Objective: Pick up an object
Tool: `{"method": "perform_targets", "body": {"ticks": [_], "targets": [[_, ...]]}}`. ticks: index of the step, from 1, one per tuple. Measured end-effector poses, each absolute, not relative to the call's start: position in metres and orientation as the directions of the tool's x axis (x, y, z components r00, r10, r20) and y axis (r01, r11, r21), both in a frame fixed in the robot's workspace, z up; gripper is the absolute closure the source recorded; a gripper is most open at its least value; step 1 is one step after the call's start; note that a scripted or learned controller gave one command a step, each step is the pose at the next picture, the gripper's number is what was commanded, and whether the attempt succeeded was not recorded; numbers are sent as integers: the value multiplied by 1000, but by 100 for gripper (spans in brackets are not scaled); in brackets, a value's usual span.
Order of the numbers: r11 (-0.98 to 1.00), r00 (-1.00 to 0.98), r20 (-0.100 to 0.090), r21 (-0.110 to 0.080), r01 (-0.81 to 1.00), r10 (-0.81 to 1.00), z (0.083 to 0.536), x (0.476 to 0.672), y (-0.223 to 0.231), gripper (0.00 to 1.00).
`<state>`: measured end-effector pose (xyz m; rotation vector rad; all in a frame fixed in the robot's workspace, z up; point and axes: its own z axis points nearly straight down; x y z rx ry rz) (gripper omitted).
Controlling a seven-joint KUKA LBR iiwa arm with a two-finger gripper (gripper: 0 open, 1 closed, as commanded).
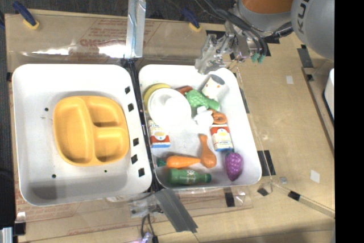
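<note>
hand hovers upper centre, above right bin | grip state unclear | toys (purple grapes included) unlifted | pickup not yet done

Right bin was packed: bowl, cup, bottle, grapes left little gap. Left bin had open floor around the yellow tray. Bench to the right lay open.

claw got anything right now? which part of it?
Nothing seen in its grip. The claw hangs above the far rim of the right bin, just beyond the white cup, with no item between its fingers.
</note>
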<state>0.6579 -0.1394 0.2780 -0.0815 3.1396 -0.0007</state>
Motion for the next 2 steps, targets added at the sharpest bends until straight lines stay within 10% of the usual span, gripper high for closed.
{"method": "perform_targets", "body": {"ticks": [1, 2], "targets": [[993, -993, -5, -4, -118, -118, 323, 657, -213, 100], [979, -979, 10, 6, -203, -203, 154, 608, -168, 100]]}}
